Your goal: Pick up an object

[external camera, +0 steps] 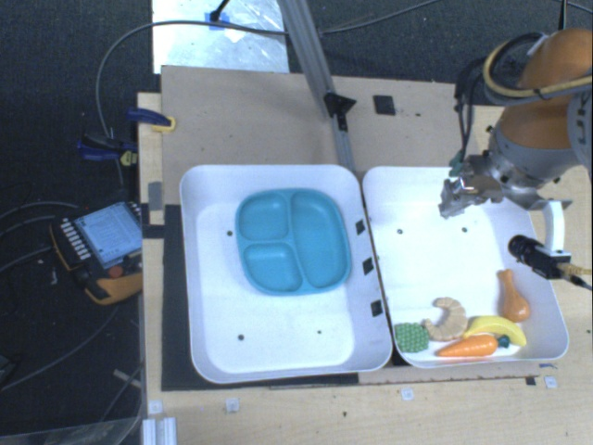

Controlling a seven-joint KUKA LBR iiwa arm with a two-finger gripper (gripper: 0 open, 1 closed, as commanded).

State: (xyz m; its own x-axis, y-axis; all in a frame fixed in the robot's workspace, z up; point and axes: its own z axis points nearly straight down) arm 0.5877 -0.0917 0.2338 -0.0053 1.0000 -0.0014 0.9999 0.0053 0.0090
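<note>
Several toy foods lie in the near right corner of the right bin (408, 202): a green piece (411, 336), a beige curled pastry (449, 317), a yellow banana (498, 328), an orange carrot (468, 346) and a brown drumstick (512, 297). My gripper (454, 199) hangs over the far part of that bin, well away from the foods, with bare white floor beneath it. Nothing shows in its grasp.
The left bin (213, 323) holds a blue divided plate (294, 241). A black and white fitting (540, 251) juts over the right bin's right side, just above the drumstick. A grey pole (310, 44) slants down to the seam between the bins.
</note>
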